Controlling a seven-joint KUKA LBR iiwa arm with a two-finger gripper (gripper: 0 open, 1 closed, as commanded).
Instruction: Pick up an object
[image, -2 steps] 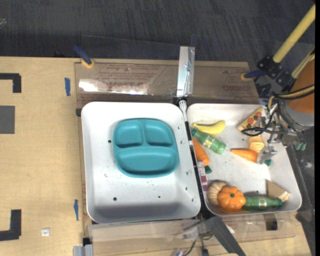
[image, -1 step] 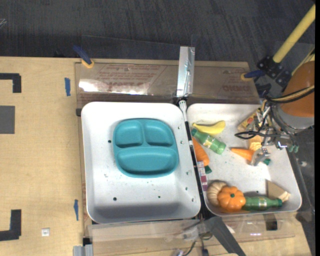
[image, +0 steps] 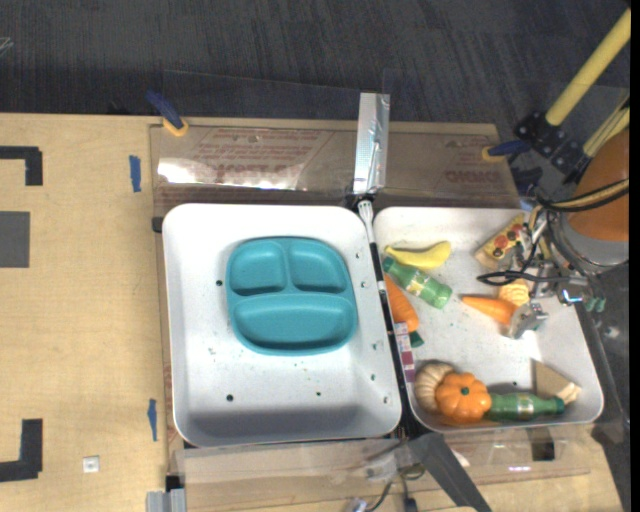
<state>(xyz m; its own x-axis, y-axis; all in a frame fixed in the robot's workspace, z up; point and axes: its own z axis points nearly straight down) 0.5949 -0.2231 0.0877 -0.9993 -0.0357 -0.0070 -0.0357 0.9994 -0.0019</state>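
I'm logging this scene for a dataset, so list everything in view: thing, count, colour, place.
bin: 2, white, side by side on the bench; the second bin is on the right
divided plate: 1, teal, middle of the left bin
banana: 1, yellow, upper left of the right bin
bottle: 1, green, just below the banana
carrot: 1, orange, middle of the right bin
pumpkin: 1, orange, near edge of the right bin
pizza slice: 1, yellow with red, upper right of the right bin
tape: several pieces, blue, on the bench edges
arm: 1, grey with orange band, right side
gripper: 1, metal, over the right bin beside the carrot
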